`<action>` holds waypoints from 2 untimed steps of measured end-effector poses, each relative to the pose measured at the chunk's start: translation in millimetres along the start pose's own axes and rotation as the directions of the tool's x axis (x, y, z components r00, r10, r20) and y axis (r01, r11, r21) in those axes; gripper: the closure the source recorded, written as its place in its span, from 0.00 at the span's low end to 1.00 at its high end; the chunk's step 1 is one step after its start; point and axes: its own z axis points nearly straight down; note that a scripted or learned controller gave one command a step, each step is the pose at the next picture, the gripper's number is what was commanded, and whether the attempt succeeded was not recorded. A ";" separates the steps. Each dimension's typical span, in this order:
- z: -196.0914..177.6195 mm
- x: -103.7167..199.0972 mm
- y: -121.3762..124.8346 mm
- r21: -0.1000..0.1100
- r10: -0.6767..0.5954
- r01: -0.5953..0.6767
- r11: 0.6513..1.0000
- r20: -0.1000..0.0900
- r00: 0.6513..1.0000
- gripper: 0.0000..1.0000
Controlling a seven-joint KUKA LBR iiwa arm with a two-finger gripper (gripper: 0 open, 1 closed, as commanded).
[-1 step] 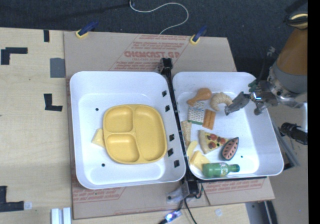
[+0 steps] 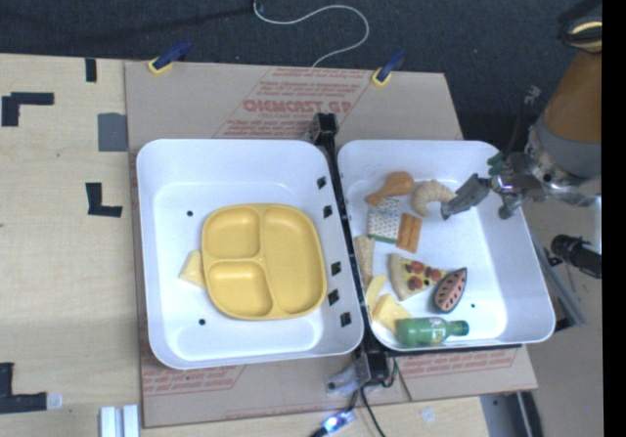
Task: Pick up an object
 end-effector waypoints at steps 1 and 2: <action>61.5 -4.2 0.8 0.002 0.000 0.000 1.000 0.001 1.000 0.00; 112.5 1.3 9.7 0.001 -0.001 0.001 1.000 0.000 1.000 0.00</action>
